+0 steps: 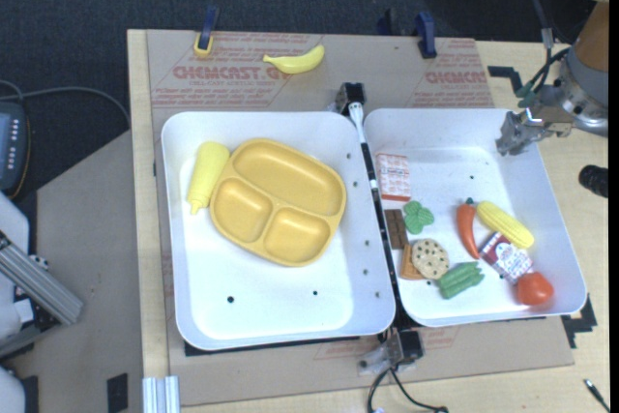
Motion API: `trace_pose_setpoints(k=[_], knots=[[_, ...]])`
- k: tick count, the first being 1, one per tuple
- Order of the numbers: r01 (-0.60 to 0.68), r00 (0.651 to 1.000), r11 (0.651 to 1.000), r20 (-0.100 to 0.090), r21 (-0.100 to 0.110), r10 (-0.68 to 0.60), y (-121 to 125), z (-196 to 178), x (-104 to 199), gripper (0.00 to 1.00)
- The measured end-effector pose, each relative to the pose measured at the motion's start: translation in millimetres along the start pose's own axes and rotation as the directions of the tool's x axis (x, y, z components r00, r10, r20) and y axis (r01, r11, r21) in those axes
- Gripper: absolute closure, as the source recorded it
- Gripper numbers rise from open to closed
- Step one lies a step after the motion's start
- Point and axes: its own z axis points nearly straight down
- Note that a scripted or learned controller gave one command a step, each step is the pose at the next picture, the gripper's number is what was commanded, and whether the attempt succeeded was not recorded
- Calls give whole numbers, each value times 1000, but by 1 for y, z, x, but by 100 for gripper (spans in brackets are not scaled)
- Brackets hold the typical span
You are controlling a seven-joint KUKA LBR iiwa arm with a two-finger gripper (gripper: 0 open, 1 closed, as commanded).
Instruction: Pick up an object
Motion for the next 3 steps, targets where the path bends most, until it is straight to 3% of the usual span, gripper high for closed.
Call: trace_pose_setpoints(k=[1, 3], knots=[[4, 1000, 1000, -6, 10, -4, -25, 10, 52, 100], [5, 1000, 1000, -6, 10, -5, -68, -9, 155, 100]])
